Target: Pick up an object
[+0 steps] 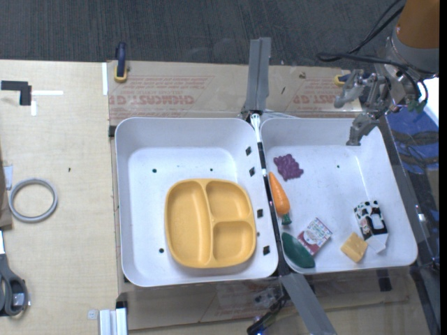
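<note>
Gripper (357, 123) hangs over far right corner of right bin (398, 187), fingers pointing down w/ a small gap, nothing btwn them. Right bin holds purple grapes (287, 166) near its middle-left, carrot (279, 196) along left wall, green item (299, 254) at near-left corner, small red-and-white packet (316, 234) beside it, yellow block (354, 247) and black-and-white carton (370, 223) toward near right. Left bin (140, 187) holds yellow divided plate (209, 222). Tape roll (31, 199) lies on bench, left.

The bench (63, 257) bears two bins (133, 208) just left of the gripper (367, 110) — farther left, a tape roll (31, 199) and perhaps scissors (12, 292).
</note>
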{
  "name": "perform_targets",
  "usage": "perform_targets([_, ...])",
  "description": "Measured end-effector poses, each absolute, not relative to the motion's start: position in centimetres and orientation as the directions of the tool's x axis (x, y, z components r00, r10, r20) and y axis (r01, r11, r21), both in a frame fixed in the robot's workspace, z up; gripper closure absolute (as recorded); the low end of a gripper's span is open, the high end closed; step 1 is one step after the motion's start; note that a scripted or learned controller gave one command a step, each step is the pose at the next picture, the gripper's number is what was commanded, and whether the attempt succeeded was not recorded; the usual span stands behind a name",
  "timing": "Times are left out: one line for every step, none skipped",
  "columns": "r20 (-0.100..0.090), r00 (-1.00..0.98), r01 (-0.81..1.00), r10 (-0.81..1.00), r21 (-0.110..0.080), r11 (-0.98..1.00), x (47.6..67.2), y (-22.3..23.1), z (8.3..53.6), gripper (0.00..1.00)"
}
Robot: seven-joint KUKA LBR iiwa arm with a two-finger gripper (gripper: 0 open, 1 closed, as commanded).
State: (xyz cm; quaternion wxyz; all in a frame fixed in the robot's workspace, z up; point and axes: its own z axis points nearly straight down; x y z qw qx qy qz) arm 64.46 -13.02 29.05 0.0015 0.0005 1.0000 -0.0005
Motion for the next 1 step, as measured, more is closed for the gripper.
perform_targets([-0.004,-0.993,-0.118,-0.118,-0.001,0.993,64.86,-10.69,30.56,0.0])
